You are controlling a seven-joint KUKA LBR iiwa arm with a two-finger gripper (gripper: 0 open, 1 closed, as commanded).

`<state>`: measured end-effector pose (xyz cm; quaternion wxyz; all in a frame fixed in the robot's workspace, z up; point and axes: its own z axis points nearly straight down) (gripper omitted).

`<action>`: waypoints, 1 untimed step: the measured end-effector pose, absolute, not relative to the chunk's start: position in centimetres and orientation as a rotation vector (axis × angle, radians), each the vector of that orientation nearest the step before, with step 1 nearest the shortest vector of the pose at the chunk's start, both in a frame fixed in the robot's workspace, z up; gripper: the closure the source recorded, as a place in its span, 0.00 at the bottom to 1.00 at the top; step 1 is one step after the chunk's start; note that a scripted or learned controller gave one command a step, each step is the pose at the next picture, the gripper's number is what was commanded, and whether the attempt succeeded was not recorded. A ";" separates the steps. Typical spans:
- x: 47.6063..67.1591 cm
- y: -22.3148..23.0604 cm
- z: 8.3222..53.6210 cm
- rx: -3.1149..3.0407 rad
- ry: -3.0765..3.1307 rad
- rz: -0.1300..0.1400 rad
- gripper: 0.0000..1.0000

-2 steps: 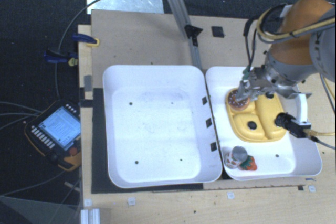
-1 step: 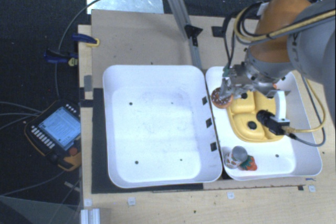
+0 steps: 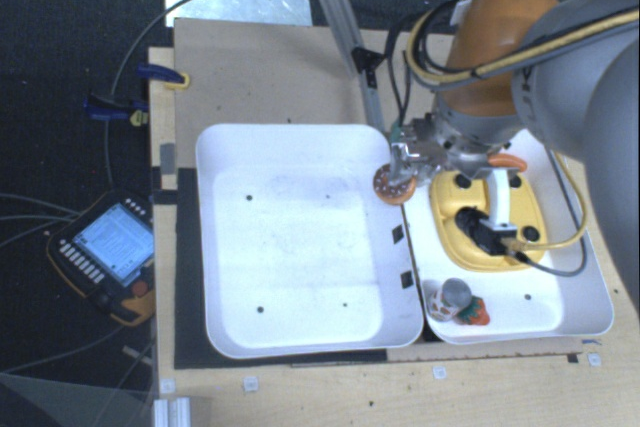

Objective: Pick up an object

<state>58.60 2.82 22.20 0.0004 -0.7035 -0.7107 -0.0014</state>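
One grey-orange toy (image 3: 457,300) lies nearest, in the right bin's (image 3: 560,313) near-left corner. Farther, my end effector (image 3: 402,165) hangs right over a brown disc (image 3: 391,186) on the rim shared with the left bin (image 3: 290,245), probably targeting it; spread or pinching, I cannot tell.
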 end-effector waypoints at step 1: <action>58.9 8.0 23.2 -2.209 -2.232 -0.005 1.00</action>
